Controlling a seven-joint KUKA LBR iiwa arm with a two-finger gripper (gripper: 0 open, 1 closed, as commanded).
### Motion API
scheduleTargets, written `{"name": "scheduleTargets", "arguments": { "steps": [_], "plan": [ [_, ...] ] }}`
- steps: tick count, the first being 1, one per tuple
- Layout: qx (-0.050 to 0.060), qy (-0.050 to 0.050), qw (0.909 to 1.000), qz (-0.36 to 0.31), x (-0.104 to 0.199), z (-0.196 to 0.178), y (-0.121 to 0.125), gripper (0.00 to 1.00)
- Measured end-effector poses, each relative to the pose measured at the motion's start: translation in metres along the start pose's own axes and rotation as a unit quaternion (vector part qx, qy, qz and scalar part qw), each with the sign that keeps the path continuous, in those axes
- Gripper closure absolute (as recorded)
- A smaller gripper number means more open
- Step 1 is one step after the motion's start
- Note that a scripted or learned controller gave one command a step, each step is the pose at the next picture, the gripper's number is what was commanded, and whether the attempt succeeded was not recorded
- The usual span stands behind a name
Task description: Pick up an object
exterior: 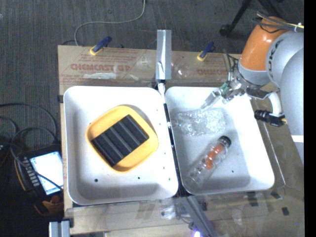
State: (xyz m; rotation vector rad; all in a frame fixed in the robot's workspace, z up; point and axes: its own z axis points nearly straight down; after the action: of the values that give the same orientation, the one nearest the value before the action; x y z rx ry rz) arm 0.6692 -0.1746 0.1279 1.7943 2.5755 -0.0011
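My gripper [213, 98] hangs over the back of the right bin [256, 147], pointing down and to the left. Its tip is just above a crumpled piece of clear plastic [200, 121] lying in the bin's back half. Whether it touches the plastic I cannot tell. A clear bottle [211, 159] with orange contents and a black cap lies slanted nearer the front of the same bin, apart from the gripper. In the left bin [79, 102] rests a yellow block [122, 138] with a black ribbed top.
The grey arm with its orange band [257, 48] comes in from the upper right. A metal post [163, 58] stands behind the divide between the bins. Two blue clamps [100, 45] hold a cardboard sheet at the back.
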Motion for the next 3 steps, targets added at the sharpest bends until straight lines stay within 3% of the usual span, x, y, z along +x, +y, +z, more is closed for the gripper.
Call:
{"name": "scheduleTargets", "arguments": {
  "steps": [1,2,3],
  "plan": [
    [0.001,0.001,0.9982,-0.059,-0.004,0.026,-0.075,0.00],
    [-0.006,-0.005,0.9951,-0.099,0.034,0.034,-0.100,0.00],
    [-0.011,-0.005,0.9951,-0.099,0.034,0.022,-0.097,1.00]
  ]
}}
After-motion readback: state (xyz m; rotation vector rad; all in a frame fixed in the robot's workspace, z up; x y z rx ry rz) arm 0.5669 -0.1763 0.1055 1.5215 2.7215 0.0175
